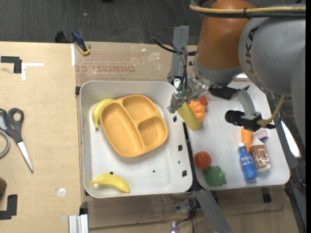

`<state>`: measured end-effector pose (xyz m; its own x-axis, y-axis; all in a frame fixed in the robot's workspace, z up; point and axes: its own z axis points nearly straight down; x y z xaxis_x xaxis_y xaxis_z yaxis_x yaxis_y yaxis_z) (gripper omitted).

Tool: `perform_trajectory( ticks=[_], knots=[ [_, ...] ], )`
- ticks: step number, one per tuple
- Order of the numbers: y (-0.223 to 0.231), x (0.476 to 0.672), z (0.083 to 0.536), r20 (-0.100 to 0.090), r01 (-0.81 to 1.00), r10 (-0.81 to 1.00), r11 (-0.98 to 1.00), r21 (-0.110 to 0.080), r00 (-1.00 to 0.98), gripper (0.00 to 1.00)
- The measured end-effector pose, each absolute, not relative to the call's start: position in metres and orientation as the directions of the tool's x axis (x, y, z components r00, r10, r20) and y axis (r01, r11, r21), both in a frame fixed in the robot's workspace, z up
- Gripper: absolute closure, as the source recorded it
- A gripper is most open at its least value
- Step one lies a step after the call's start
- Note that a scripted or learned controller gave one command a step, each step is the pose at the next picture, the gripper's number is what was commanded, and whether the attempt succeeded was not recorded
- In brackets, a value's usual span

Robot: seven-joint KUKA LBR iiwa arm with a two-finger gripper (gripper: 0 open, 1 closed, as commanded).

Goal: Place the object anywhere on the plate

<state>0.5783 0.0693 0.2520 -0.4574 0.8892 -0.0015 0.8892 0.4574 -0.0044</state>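
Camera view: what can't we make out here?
- Gripper: its tips merge with the corn cob, so grasp and finger state are unclear.
- Orange object behind the corn: mostly covered, identity uncertain.
- Banana at the plate rim: partly hidden behind the plate.
- Carton label: too small to read.

- Open from above over all three compartments of the orange plate [132, 124] in the left bin [86, 144].
- Hemmed at the plate's left rim by a banana [99, 109] touching it.
- Second banana [111, 182] near the front wall, well apart from the plate.
- Crowded in the right bin [228, 149]: tomato [202, 158], green vegetable [215, 175], blue bottle [247, 163], carton [261, 157], carrot [246, 137].
- Blocked over the divide between bins by the gripper [181, 101] and a corn cob [188, 116].
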Motion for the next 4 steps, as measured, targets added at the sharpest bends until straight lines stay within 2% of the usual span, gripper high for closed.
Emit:
perform_trajectory(
  ticks=[1, 2, 3, 4],
  knots=[
    [0.151, 0.564, 0.197, 0.000, 0.770, 0.770, 0.638, -0.003, -0.638, 1.00],
    [0.201, 0.502, 0.372, -0.002, 0.802, 0.802, 0.597, -0.001, -0.597, 1.00],
    [0.222, 0.503, 0.330, -0.001, 0.696, 0.696, 0.718, -0.004, -0.718, 1.00],
    [0.207, 0.546, 0.256, 0.000, 0.514, 0.514, 0.858, -0.002, -0.858, 1.00]
  ],
)
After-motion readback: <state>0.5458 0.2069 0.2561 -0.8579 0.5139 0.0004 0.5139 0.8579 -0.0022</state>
